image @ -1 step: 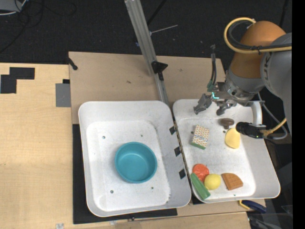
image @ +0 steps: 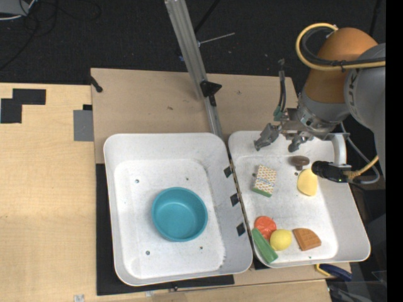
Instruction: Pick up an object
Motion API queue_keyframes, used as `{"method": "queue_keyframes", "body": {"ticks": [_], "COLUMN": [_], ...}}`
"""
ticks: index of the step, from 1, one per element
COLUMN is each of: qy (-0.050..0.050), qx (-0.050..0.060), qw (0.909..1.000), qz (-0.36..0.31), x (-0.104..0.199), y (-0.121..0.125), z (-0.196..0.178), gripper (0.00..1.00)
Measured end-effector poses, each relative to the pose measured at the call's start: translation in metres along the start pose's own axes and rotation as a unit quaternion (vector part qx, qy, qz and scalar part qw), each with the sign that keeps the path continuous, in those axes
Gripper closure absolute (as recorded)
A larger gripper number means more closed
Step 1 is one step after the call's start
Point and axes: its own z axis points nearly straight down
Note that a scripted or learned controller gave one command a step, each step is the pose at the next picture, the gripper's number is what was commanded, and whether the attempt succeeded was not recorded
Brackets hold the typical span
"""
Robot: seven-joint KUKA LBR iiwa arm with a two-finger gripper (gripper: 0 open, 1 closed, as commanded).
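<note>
My gripper point(image: 279, 142) hovers over the far end of the right bin point(image: 343, 216), fingers spread open with nothing between them. Just in front of it lie a small brown piece point(image: 300, 162), a yellow lemon-like fruit point(image: 307, 183) and a pale dotted sponge block point(image: 265, 180). Near the bin's front edge sit a red tomato point(image: 265, 224), a green cucumber point(image: 264, 245), a yellow ball point(image: 281, 239) and a brown bread slice point(image: 306, 238).
The left bin point(image: 126, 162) holds a teal bowl point(image: 179, 214). A slanted metal rail point(image: 192, 55) rises behind the bins, ending near the divider between them. The arm's orange band point(image: 343, 65) is at the upper right.
</note>
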Motion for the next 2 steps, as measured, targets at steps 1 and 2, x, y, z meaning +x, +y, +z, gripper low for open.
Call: {"method": "queue_keyframes", "body": {"ticks": [1, 2], "qy": [0.0, 0.0], "qx": [0.002, 0.002], "qw": [1.0, 1.0], "qz": [0.0, 0.0], "x": [-0.01, -0.009], "y": [-0.004, -0.005], "z": [0.052, 0.103], "gripper": [0.0, 0.0]}}
